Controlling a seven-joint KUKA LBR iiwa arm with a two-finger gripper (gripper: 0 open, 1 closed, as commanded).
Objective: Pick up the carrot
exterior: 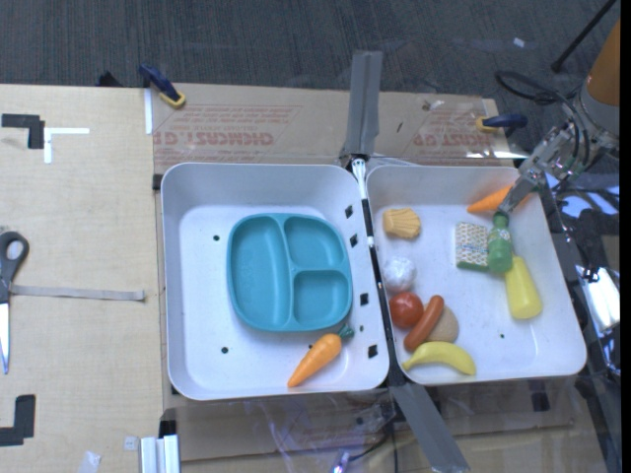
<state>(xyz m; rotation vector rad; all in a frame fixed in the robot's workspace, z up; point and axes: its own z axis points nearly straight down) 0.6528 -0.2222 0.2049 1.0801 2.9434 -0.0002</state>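
Note:
A carrot with a green top lies in the left bin, at the front, just below the teal divided plate. A second, smaller orange carrot-like piece sits at the back of the right bin. Its right end meets the tip of my gripper, which reaches in from the upper right over that bin's back right corner. Whether the piece is gripped or only touched is unclear.
The right bin also holds a yellow corn piece, a white garlic, a tomato, a sausage, a banana, a sponge, a green bottle and a yellow bottle. Scissors lie at the far left.

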